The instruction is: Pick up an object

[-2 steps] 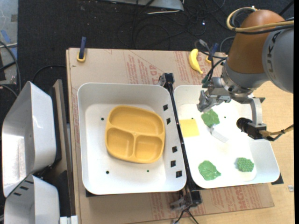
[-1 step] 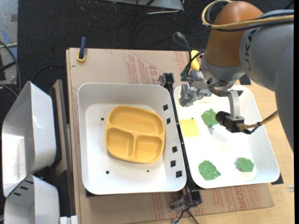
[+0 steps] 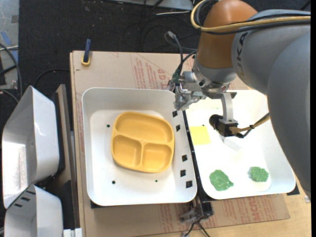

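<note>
Leftward, yellow tray [image 3: 143,142] in bin [image 3: 94,147]

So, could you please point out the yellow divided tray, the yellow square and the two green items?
Yellow divided tray [image 3: 143,142]: camera view, centre divider.
Yellow square [image 3: 200,135]: camera view, its middle.
Green blob [image 3: 220,179]: camera view, middle.
Green bumpy ball [image 3: 258,174]: camera view, top.

I see 2 smooth white plastic bins [image 3: 94,147]. The yellow tray [image 3: 143,142] looks matt plastic. The bench [image 3: 133,65] looks like raw cardboard.
</note>
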Robot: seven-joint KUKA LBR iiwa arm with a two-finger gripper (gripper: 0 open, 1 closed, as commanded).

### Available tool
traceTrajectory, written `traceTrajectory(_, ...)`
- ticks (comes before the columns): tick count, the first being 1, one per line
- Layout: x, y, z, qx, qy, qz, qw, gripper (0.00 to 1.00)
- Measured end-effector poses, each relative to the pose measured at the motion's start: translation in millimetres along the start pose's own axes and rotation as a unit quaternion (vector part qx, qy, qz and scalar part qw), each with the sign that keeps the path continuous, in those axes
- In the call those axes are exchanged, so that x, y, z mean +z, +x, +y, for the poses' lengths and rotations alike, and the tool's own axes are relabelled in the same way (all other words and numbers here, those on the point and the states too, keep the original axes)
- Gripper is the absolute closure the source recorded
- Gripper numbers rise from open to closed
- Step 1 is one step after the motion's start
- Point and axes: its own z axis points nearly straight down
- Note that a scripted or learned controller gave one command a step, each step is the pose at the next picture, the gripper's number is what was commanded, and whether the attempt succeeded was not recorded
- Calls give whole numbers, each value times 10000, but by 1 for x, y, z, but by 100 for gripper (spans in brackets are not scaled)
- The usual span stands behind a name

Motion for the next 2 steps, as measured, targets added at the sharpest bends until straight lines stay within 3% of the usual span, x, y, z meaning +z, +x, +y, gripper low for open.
traceTrajectory(1,-3,53,21,-1,-8,6,10000,100)
traceTrajectory(2,-2,50,20,13,4,0,10000,0)
